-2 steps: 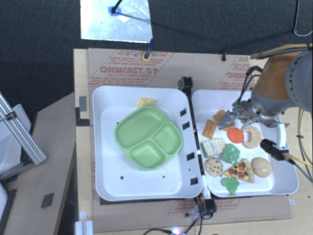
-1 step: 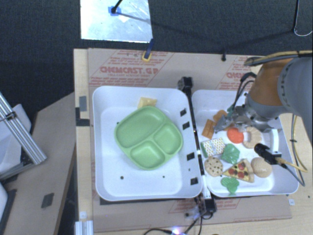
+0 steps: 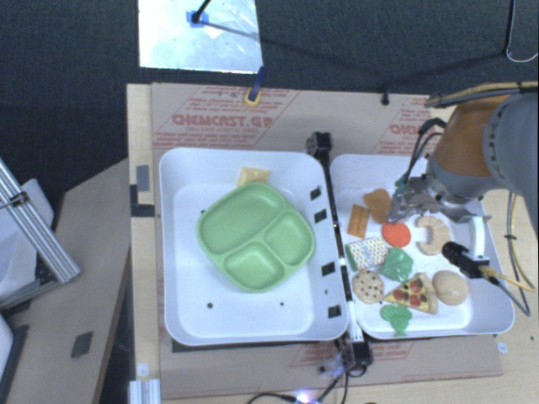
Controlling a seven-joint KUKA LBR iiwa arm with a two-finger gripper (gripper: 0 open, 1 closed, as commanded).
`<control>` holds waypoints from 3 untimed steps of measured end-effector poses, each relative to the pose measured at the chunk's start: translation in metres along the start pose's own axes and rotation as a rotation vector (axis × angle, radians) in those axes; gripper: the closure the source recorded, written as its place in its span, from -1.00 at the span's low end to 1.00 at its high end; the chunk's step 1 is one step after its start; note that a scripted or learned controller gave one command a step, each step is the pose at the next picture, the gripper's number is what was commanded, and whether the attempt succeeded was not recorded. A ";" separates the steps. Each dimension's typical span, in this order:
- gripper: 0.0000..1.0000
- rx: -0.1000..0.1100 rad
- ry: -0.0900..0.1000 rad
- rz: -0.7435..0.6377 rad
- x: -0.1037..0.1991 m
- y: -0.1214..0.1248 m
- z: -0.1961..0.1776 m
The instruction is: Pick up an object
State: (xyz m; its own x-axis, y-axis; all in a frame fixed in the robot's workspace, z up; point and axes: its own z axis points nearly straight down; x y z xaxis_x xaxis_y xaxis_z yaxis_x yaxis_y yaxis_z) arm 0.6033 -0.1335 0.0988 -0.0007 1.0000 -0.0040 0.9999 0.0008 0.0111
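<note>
Gripper (image 3: 410,199), finger state indeterminate, poised in the right white bin (image 3: 497,305) over crowded toy foods: the round red plastic tomato slice (image 3: 397,234) just below it is the likeliest target, best taken by a straight descent clear of the adjacent tan croissant piece (image 3: 434,234).

My robot arm (image 3: 497,146), seen from above.
Grey casing, orange wrist band, dark cables, metallic gripper (image 3: 410,199) hardware.

Robot lab: arm (image 3: 497,141), bench (image 3: 219,108), bins (image 3: 177,310).
</note>
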 end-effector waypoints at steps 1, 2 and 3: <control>1.00 0.006 0.003 0.001 -0.006 -0.001 -0.046; 1.00 0.004 0.003 -0.003 -0.006 0.003 -0.090; 1.00 0.005 0.003 -0.004 -0.006 0.005 -0.128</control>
State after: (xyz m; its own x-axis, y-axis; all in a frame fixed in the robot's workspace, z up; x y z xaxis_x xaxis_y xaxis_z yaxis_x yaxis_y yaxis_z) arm 0.6074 -0.1395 0.2273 -0.0044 1.0000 -0.0010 1.0000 0.0044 0.0062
